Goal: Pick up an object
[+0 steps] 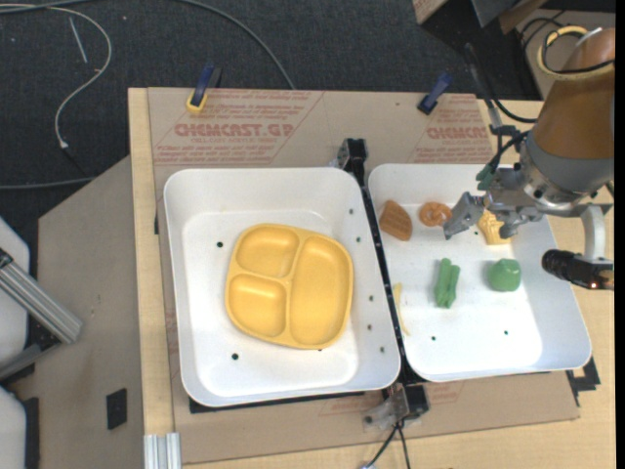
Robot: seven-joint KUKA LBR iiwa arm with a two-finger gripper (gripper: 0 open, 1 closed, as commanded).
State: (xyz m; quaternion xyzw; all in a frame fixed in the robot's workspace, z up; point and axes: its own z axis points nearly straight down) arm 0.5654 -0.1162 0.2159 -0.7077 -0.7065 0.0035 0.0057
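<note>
Glossy yellow plastic plate (289,285), smooth white plastic bins (195,213), matt cardboard bench (156,145)

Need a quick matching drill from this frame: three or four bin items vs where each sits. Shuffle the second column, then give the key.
Things:
1. yellow divided plate
2. brown piece
3. long green piece
4. round green piece

Places:
A. right bin, far-left corner area
B. left bin, middle
C. right bin, nearest its right side
D. right bin, centre, left of the other green item

Pairs: 1-B, 2-A, 3-D, 4-C

two white bins (186,262), one yellow plate (289,284), two green pieces (446,283), two brown-orange pieces (395,220), two blue clamps (202,86)
</note>
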